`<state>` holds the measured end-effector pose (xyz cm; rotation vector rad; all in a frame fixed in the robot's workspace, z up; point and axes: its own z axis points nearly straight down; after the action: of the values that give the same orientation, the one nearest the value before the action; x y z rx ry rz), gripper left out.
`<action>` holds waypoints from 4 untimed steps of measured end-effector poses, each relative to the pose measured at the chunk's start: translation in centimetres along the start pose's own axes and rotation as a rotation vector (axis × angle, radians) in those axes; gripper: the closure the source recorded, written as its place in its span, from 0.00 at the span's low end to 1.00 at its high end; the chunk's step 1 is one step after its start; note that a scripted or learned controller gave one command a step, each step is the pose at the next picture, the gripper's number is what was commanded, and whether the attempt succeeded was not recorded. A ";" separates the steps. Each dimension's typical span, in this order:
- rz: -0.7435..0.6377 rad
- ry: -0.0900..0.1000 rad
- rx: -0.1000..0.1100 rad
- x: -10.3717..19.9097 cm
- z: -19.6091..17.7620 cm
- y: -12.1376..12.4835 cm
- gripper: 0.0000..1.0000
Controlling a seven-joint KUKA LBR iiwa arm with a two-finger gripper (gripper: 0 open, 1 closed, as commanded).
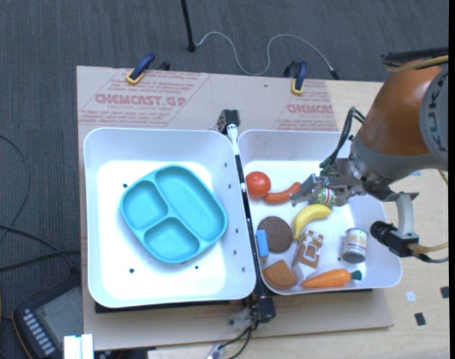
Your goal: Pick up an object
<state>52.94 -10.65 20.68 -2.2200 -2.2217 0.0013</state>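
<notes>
Banana (312, 218): is lying in the right bin (377, 279), just near of the gripper, beside the brown cookie (275, 232).
Gripper (319, 191): is being held low over the right bin's centre; whether it is spread or pressed together cannot be told.
Neighbours: a tomato (257, 182) and red chili (281, 194) are lying left of the gripper; a can (354, 244) and carrot (331, 278) are lying nearer.
Left bin (96, 223): is bearing a blue divided plate (173, 212).

Plate (173, 212) in left bin (100, 152). Right bin (287, 139): tomato (257, 182) rear-left, banana (311, 216) centre, carrot (330, 278) front, can (353, 244) right.
</notes>
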 end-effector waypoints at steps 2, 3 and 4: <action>0.001 0.000 0.002 -2.1 8.8 -0.3 1.00; 0.001 0.001 0.002 -2.1 8.8 -0.3 0.00; -0.001 -0.001 -0.008 0.7 11.9 8.0 0.00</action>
<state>60.93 -9.97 8.80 -2.2231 -2.2275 -0.0062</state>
